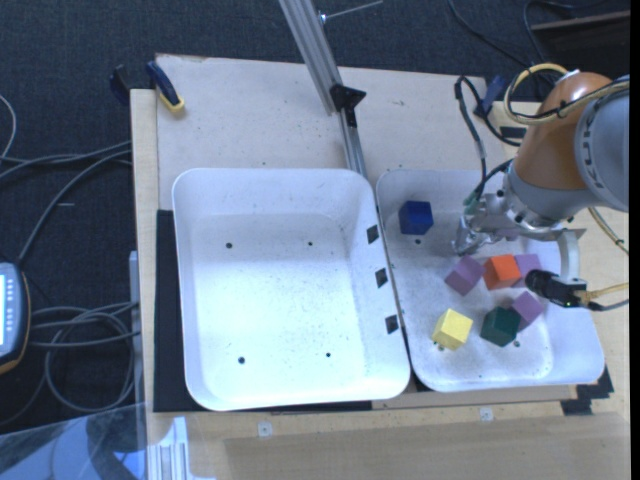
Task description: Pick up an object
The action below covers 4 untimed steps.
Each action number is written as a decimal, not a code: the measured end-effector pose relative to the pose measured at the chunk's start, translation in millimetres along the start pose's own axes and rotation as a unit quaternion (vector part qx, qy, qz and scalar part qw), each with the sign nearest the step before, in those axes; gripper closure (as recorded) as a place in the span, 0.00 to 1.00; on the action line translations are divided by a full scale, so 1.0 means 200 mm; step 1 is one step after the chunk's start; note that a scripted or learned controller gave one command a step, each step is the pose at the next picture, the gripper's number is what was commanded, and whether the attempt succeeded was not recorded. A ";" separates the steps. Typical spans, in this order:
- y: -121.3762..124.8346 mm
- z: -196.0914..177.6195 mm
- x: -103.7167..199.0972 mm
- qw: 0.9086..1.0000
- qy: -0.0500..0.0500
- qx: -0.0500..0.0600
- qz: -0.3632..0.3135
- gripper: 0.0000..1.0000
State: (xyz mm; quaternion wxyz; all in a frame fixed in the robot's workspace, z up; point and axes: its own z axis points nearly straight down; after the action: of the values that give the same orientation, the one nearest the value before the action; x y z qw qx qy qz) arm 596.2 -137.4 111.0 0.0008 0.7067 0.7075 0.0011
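We see two shallow white bins side by side on the bench [250, 118], the left bin [190, 268] larger in the frame and the right bin [480, 373] holding all the small blocks. The arm [565, 148], grey with its orange band, comes in from the right edge and bends down over the upper part of the right bin. Its gripper [472, 236] sits low, just above and touching or nearly touching the nearer purple block [463, 276]; we cannot tell how it is set or whether anything is caught in it. A blue cube [416, 217] lies to the left of the gripper, near the bin's upper left corner. An orange block [502, 271] sits just right of that purple block, with a second purple block [527, 306] to its lower right. A dark green block [499, 326] rests just beside that second purple one, and a yellow cube [452, 329] lies to its left, toward the lower left of the bin. A slanted metal rail [312, 38] runs from the top of the frame down to the gap between the bins, and a blue and yellow clamp [165, 85] lies at the bench's upper left corner.
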 end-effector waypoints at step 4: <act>-0.06 -0.56 0.20 1.000 0.001 0.001 -0.003 1.00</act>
State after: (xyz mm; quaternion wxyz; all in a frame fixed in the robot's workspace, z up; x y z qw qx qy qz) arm 584.1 -97.5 222.2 -0.0010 0.7048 0.7094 0.0013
